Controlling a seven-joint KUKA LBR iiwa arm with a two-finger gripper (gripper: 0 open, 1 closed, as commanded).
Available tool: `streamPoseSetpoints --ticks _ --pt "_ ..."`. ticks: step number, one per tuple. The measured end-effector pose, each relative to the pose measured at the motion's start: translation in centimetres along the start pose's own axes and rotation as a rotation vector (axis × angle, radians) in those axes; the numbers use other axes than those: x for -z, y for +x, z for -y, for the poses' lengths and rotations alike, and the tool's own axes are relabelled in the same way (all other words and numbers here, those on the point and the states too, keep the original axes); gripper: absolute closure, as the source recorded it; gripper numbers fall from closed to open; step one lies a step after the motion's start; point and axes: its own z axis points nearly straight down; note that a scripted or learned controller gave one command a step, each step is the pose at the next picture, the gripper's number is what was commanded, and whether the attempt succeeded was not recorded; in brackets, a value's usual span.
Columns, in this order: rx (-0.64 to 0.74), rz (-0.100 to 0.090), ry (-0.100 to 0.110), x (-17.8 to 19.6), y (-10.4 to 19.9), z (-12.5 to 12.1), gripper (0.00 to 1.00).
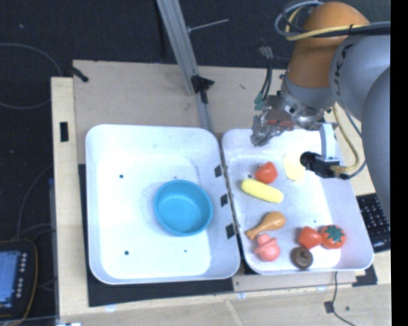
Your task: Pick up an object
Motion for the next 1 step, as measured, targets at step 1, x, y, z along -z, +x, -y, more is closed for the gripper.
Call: streamPoseSetpoints --ticks 1 --pt "-0.001 0.0 0.003 -0.54 3.7 3.37 1.0"
